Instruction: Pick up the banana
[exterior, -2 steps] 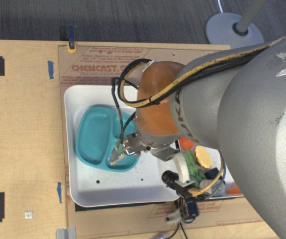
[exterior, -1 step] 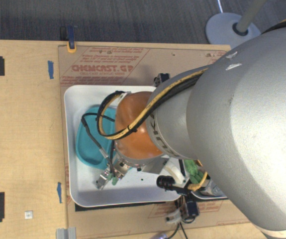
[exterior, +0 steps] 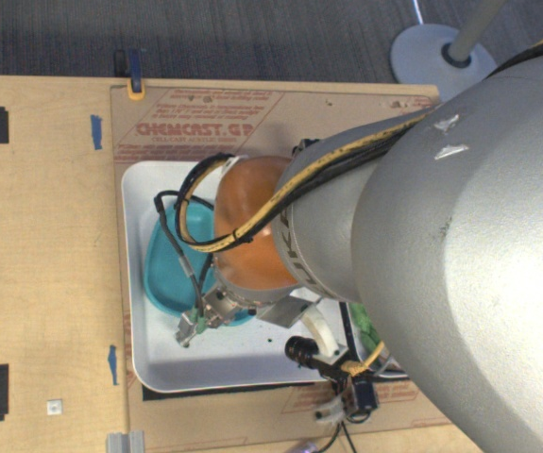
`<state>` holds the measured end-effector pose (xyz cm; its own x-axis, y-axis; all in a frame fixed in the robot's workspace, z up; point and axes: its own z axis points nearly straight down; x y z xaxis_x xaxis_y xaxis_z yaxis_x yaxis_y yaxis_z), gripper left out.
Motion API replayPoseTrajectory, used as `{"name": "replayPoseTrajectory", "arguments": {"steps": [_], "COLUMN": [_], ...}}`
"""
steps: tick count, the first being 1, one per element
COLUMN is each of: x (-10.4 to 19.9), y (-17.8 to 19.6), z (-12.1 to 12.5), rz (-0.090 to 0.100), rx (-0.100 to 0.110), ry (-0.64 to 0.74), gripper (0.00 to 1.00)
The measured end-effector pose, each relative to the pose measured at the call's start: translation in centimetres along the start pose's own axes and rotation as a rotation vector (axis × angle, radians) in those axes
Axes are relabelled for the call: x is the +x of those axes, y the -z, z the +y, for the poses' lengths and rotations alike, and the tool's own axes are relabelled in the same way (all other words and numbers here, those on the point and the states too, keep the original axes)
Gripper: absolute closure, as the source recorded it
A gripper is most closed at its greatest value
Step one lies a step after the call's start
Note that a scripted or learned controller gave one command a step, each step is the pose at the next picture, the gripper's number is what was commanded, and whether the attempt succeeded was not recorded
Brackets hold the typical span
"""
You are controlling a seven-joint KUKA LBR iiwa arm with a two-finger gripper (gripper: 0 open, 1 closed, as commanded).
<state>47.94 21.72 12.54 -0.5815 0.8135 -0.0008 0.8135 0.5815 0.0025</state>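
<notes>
I see the tool [exterior: 190,331] low inside the white bin [exterior: 139,253], just beside a teal object [exterior: 167,267]; I cannot tell its finger state.

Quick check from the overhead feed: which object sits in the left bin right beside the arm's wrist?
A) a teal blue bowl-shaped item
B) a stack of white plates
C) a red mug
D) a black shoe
A: a teal blue bowl-shaped item lies in the left bin, partly hidden under the arm's orange band and looped cables.
</notes>
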Motion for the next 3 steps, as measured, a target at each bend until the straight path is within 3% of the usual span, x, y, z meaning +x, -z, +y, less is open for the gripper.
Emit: {"name": "replayPoseTrajectory", "arguments": {"steps": [1, 3], "x": [0.0, -0.1], "y": [0.9, 2.8], "z": [0.0, 0.2], "rz": [0.000, -0.004], "rx": [-0.001, -0.010], "ry": [0.000, 0.001], "gripper": [1.00, 1.00]}}
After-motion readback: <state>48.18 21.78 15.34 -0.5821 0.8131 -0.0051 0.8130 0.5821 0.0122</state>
